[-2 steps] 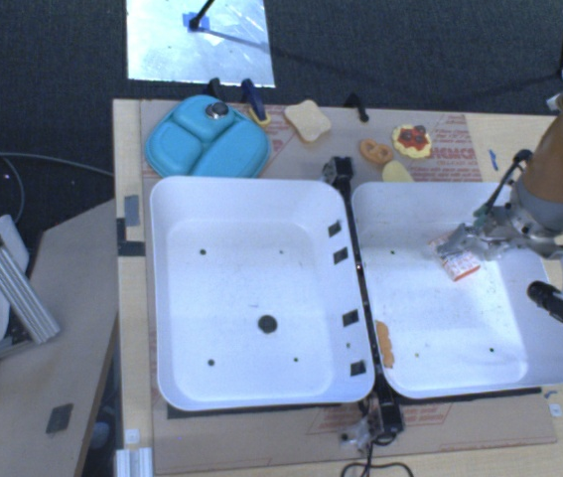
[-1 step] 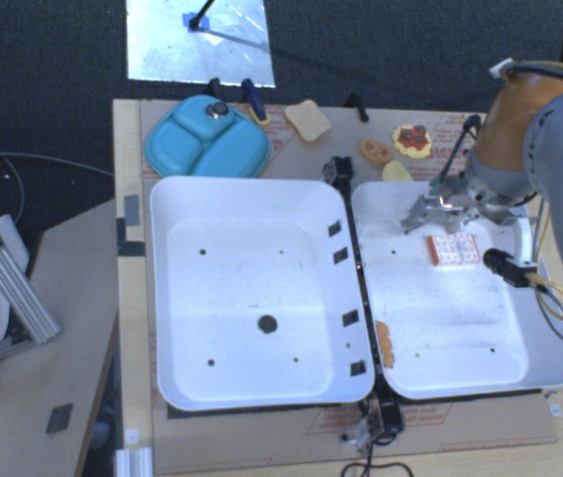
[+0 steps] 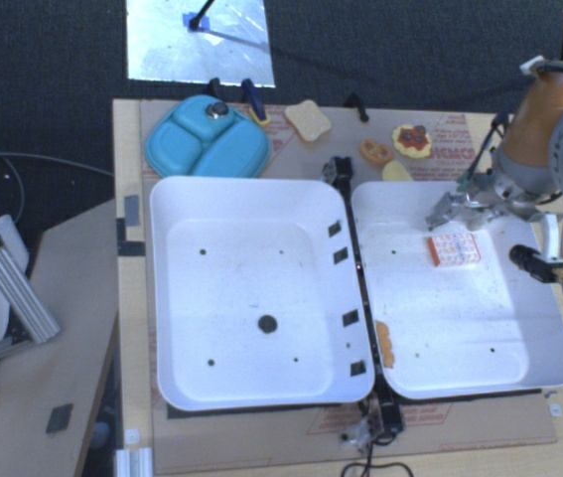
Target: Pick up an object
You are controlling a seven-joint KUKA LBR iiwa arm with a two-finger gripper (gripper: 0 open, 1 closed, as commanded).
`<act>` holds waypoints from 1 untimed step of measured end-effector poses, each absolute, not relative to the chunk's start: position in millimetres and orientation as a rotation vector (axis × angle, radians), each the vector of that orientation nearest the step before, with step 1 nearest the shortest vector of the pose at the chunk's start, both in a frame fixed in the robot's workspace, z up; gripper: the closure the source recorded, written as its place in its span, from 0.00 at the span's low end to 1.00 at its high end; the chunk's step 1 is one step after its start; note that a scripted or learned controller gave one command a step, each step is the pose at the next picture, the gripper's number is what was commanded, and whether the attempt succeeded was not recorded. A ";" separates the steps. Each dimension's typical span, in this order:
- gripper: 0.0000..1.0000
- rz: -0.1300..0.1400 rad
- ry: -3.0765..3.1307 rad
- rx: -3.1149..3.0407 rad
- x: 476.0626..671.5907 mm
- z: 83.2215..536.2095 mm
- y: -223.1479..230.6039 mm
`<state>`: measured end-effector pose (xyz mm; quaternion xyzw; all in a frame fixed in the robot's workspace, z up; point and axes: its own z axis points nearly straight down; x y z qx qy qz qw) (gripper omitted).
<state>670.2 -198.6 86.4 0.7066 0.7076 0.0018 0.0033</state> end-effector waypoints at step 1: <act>0.00 0.008 2.223 2.211 670.2 166.2 -174.0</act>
